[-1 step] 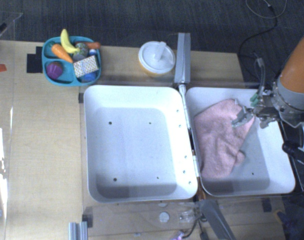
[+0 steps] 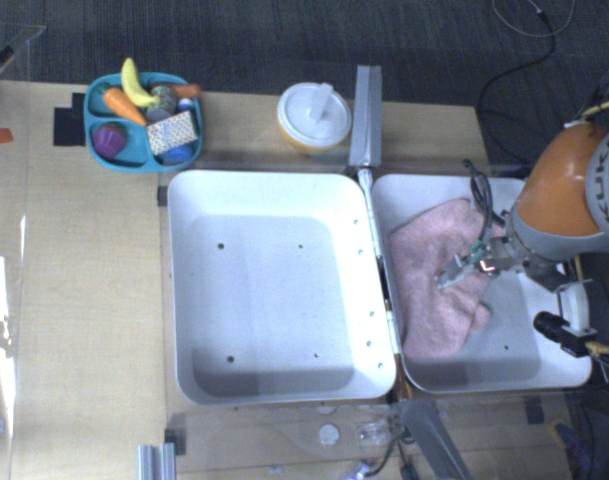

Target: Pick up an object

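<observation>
**Fingers unreadable as gripper meets pink cloth in right bin**

Fingers first: from this slanted overhead camera I cannot tell how far apart they stand, nor whether anything is caught between them, so I claim no hold. The gripper [image 2: 464, 268] sits low near the middle of the right bin [image 2: 504, 363], at the inner edge of the pink cloth [image 2: 429, 268]. It looks to be touching the cloth or just above it. The cloth lies crumpled along that bin's left wall, covering roughly the left half of its floor, and is the one thing in the bin worth going for. The arm [image 2: 569, 193] reaches in over the bin's right rim, its orange band above the bin's far right corner.

My reading is that the step in hand is the grasp itself. To do it well, I want the tool pressed straight down into a raised fold of the cloth, not onto a flat stretch where it would only skid on fabric. The thick ridge towards the bin's near left looks the better bite. I want a firm close, then a slow vertical lift clear of the bin's rim. A limp cloth can slip out or drag on the wall. Only when I see fabric hanging free above the bin's floor do I call it picked.
</observation>
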`<action>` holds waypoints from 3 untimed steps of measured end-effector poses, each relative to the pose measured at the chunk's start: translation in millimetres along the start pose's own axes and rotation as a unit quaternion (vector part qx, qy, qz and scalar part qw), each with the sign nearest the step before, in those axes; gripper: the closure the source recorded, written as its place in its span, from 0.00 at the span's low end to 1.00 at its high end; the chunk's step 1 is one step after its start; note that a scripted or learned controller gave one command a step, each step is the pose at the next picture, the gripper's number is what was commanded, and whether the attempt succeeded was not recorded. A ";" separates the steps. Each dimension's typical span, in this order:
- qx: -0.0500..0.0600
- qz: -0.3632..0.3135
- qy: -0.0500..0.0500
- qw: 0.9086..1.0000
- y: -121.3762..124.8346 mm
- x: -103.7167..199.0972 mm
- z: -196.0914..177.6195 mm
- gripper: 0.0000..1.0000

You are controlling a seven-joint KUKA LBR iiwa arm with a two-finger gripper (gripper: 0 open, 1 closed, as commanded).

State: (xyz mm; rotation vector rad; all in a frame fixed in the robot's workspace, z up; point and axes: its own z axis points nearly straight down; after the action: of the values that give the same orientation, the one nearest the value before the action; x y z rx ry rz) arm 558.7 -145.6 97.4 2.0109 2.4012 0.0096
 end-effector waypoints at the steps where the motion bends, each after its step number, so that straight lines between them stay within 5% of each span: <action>1: -0.005 -0.007 -0.002 1.000 -34.6 18.3 4.9 0.00; 2: -0.006 -0.030 -0.003 1.000 -45.3 56.2 4.3 0.00; 3: -0.004 0.050 0.000 0.999 -35.9 34.7 5.2 0.00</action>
State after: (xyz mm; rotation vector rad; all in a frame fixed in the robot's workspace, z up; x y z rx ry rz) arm 517.4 -117.7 91.7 2.1250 2.2943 0.0195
